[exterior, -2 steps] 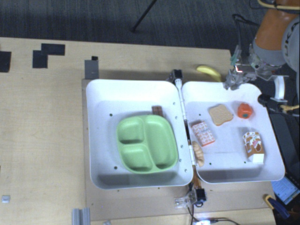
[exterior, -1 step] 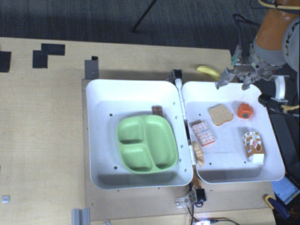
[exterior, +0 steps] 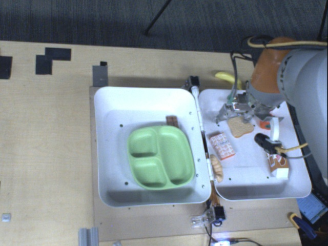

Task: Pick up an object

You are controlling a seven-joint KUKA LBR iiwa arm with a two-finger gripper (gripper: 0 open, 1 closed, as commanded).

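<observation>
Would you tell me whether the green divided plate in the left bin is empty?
Empty: all three compartments of the green plate show bare green; the small brown block lies outside its rim.

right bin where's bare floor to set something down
In the right bin, bare floor lies near the front wall, between the patterned packet and the brown-and-white box. The far end around the tan slice is crowded.

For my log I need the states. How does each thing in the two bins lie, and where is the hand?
green divided plate: flat, right way up, in the left bin.
brown block: at the plate's far rim.
toast slice: flat in the right bin.
patterned packet: flat, beside the toast slice.
hand: low, at the toast slice's far edge.
</observation>
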